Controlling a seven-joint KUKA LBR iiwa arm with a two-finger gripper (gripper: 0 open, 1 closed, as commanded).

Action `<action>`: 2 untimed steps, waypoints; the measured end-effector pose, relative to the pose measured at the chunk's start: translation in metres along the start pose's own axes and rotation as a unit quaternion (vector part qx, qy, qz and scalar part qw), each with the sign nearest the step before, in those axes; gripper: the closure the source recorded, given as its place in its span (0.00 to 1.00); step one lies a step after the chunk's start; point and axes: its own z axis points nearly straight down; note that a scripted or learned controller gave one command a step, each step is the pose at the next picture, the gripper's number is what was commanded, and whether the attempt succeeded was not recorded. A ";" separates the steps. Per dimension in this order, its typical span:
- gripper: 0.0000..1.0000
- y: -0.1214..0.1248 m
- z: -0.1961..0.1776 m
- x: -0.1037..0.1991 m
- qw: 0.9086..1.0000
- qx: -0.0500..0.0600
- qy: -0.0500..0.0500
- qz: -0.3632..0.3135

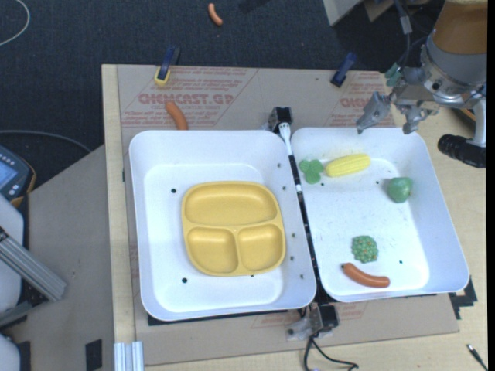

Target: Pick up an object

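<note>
The left bin [147, 207] holds a yellow divided tray [232, 227]. The right bin [433, 230] holds a corn cob [347, 165], a sausage [365, 275] and broccoli [364, 247]. The jaws [393, 116] hang open, holding nothing, over its far edge.

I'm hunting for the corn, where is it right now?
The corn lies in the right bin, near its back edge, just right of a small green piece.

The grey arm [462, 22] enters at the upper right corner of the camera view, its orange band sitting just above the wrist. The wrist points downward and toward the left. Below it the gripper [390, 120] hangs with its two fingers [373, 114] spread apart, with nothing between them.
</note>
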 end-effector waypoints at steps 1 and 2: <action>0.00 0.002 -0.007 0.000 1.000 -0.006 -0.001 -0.001; 0.00 -0.001 0.036 -0.002 1.000 -0.003 0.000 -0.001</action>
